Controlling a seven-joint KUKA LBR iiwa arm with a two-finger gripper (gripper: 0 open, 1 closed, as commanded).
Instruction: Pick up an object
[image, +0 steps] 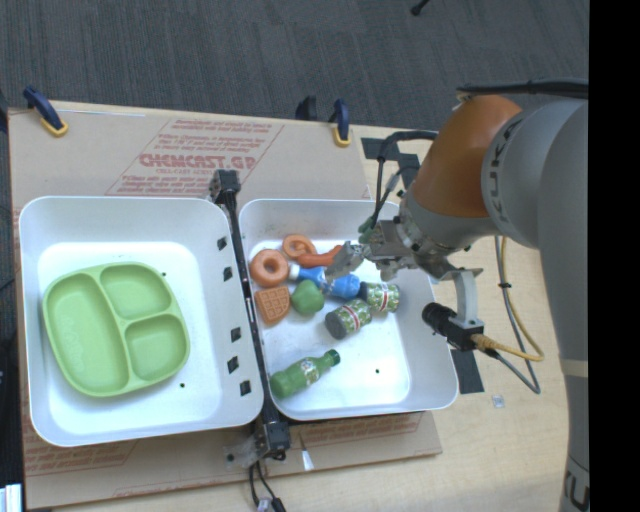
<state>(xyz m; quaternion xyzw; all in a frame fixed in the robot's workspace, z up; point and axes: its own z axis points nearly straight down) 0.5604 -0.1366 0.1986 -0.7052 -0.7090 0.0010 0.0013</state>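
We see toys clustered in the right bin (425, 385): a blue piece (345, 289), green ball (307, 298), donut (268, 267), two cans (348, 319) and a bottle (304, 373). The pincer (348, 258) hangs just above the blue piece; we cannot tell how wide it stands. The left bin (40, 225) holds a green tray (115, 326).

Grey arm (535, 170) with an orange band, yellowish cable, apparently metallic gripper (350, 258).
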